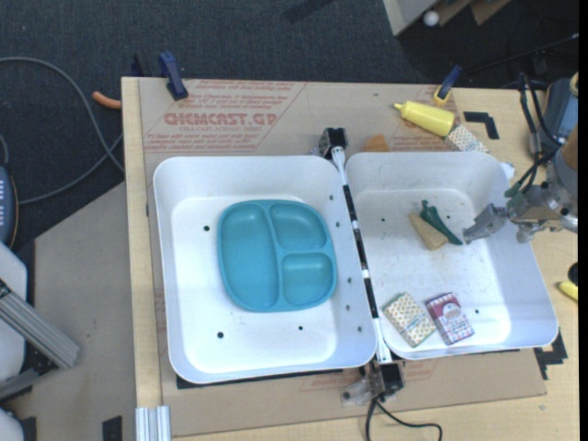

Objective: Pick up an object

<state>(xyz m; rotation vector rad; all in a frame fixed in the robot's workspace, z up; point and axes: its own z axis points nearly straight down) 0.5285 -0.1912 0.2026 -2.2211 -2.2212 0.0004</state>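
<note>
The arm [562,131] is showing at the right edge as a bulky grey body, its upper section [562,104] looking bluish-grey and rounded. Dark cables [531,108] are looping beside that section and running down toward the wrist. Below them a pale grey metal block [537,208] is forming the gripper's base, with darker joints and small fittings too blurred to read. From the block a slim grey finger [482,225] is tapering to a narrow tip. The gripper [470,234] is looking dull metallic throughout, unmarked.
</note>
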